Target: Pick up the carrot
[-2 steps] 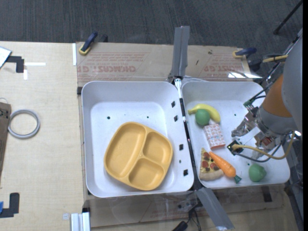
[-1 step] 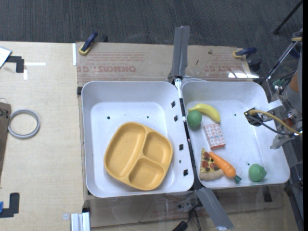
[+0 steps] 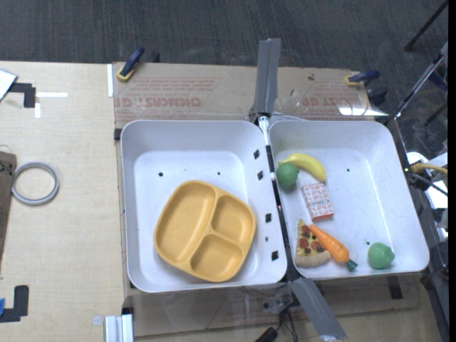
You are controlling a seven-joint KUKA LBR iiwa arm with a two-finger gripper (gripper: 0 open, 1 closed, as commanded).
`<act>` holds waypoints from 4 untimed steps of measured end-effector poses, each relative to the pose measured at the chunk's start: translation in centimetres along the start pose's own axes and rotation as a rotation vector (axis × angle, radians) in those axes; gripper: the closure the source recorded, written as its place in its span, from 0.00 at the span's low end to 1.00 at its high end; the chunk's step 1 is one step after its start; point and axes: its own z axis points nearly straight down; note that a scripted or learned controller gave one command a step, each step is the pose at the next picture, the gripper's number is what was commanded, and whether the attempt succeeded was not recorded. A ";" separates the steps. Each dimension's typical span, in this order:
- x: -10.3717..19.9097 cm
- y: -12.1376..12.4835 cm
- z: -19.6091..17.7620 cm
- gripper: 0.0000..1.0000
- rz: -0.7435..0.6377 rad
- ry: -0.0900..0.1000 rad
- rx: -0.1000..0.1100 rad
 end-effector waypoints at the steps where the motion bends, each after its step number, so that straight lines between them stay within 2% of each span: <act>1: 0.0 0.0 -0.7 1.00 -0.004 -0.007 0.001; 2: 0.0 0.0 -0.7 0.00 -0.004 -0.007 0.001; 3: 1.1 -9.2 8.8 0.00 -0.013 -0.001 0.001; 4: 2.7 -7.9 10.2 0.00 -0.014 0.000 0.001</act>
